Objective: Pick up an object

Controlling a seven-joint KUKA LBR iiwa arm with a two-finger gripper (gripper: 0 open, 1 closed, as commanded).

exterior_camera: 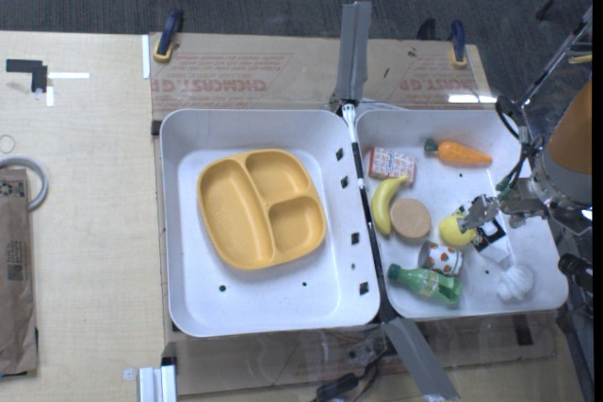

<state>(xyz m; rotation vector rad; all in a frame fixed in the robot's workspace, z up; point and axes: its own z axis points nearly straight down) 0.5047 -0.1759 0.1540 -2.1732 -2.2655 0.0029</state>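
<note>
The right bin [537, 282] holds an orange carrot [459, 153], a red and white packet [389, 163], a yellow banana [385, 202], a round tan disc [411, 218], a small yellow toy [454, 230], a small printed can [439, 258], a green bottle [426, 282] lying on its side, and a crumpled clear wrapper [513, 281]. My gripper [480, 223] is low over the bin's right half, right next to the yellow toy's right side. Its fingers stand apart, open, and nothing is lifted between them.
The left bin [179, 231] holds a yellow three-compartment plate [261, 207]. A raised divider [358, 202] separates the two bins. Cables and a dark stand crowd the right edge beside my arm [565, 165]. A brown paper bag [14, 268] lies on the bench at far left.
</note>
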